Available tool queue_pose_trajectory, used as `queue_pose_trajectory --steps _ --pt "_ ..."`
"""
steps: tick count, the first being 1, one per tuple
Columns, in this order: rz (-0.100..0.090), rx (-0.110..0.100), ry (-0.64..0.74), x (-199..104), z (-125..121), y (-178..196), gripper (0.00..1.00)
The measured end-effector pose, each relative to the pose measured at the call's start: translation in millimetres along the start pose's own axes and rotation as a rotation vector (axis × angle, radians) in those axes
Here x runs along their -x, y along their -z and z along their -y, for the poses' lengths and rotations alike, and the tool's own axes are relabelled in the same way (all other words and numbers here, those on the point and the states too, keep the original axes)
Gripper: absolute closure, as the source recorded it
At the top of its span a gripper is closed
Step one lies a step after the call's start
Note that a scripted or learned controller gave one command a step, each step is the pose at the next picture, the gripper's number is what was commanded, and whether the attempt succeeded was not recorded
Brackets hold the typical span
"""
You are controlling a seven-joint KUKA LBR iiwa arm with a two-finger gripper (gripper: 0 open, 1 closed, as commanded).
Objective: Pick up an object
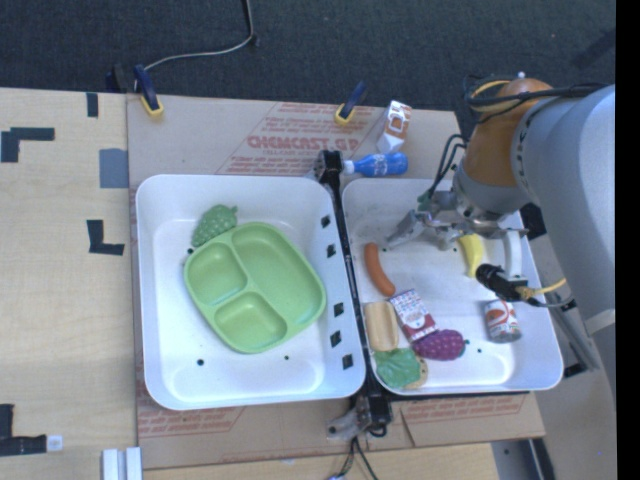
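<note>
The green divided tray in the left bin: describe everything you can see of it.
The green divided tray is light green, looks like smooth plastic, has rounded corners and three compartments: two toward the far end, one toward the near end. It lies flat and turned at an angle in the left bin. A darker green leafy toy touches its far-left corner.

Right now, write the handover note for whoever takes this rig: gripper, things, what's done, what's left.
Gripper: low over the right bin, near its back left; nothing seen between its fingers, and whether they are open or shut cannot be told.
Right bin: sausage, bun, sachet, grapes, lettuce, can, banana.
Left bin: green tray, with a green leafy piece at its back left corner.
Behind the bins: blue bottle, small carton.
Done: arm is in over the right bin.
Left: grasp and lift any object.
</note>
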State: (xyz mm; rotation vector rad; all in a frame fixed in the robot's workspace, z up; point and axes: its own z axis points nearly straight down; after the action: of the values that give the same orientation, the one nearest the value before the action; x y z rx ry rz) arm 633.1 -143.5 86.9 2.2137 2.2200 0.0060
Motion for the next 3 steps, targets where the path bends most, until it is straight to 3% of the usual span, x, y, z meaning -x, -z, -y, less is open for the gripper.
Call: queue_pose_trajectory --steps 1,2,3 --pt "0.001 -0.005 -0.002 38.8 -25.4 80.7 0.0" --pt "-0.001 -0.012 -0.004 65.7 -23.9 7.3 0.0" --pt "0.001 -0.009 -0.001 65.3 -25.6 19.7 1.0"
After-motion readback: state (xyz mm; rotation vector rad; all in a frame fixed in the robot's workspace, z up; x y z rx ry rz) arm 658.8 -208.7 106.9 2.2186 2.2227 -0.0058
